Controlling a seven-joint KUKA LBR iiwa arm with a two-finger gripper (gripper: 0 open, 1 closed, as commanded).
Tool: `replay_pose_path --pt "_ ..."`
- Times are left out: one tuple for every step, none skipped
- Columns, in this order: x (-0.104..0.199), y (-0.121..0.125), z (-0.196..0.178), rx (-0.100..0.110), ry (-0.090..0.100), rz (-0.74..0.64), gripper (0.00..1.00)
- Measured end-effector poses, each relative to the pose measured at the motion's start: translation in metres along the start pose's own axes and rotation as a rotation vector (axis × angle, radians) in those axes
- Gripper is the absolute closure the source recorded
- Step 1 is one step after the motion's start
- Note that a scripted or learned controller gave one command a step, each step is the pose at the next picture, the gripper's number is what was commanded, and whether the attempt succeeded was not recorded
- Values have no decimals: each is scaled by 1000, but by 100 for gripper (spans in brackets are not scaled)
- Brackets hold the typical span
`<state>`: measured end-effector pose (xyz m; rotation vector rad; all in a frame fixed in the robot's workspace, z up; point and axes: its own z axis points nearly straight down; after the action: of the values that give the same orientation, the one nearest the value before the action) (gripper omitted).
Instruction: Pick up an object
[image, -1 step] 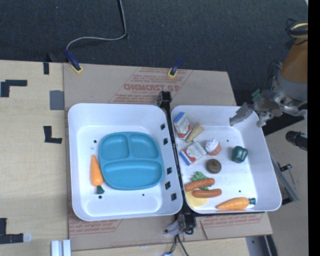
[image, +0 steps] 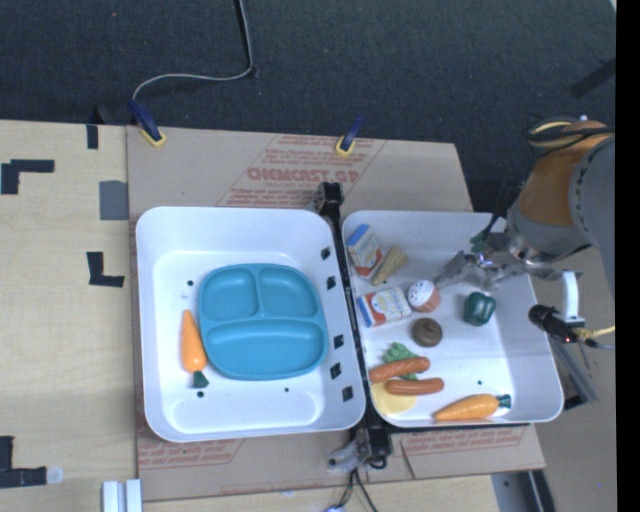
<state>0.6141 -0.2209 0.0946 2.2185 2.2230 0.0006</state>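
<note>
My gripper (image: 455, 268) hangs low over the upper middle of the right bin (image: 530, 350), at the end of the grey arm with its orange band (image: 556, 190). A white egg-shaped toy (image: 422, 293) lies just left of and below the gripper, and a green pepper (image: 479, 307) sits just below it to the right. Nothing shows as held. A red and white box (image: 385, 303), a brown round piece (image: 427, 331), two sausages (image: 405, 378) and an orange carrot (image: 468, 407) lie lower in the same bin.
The left bin (image: 160, 260) holds a blue divided plate (image: 262, 320) and a second carrot (image: 192, 345). A small carton (image: 362, 245) and a tan piece (image: 390, 262) sit at the right bin's upper left. The black divider (image: 340, 300) runs between the bins.
</note>
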Motion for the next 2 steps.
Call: replay_pose_path --pt "-2 -30 7 -7 -1 -1 0" --pt "-3 -30 -3 -8 -5 1 100"
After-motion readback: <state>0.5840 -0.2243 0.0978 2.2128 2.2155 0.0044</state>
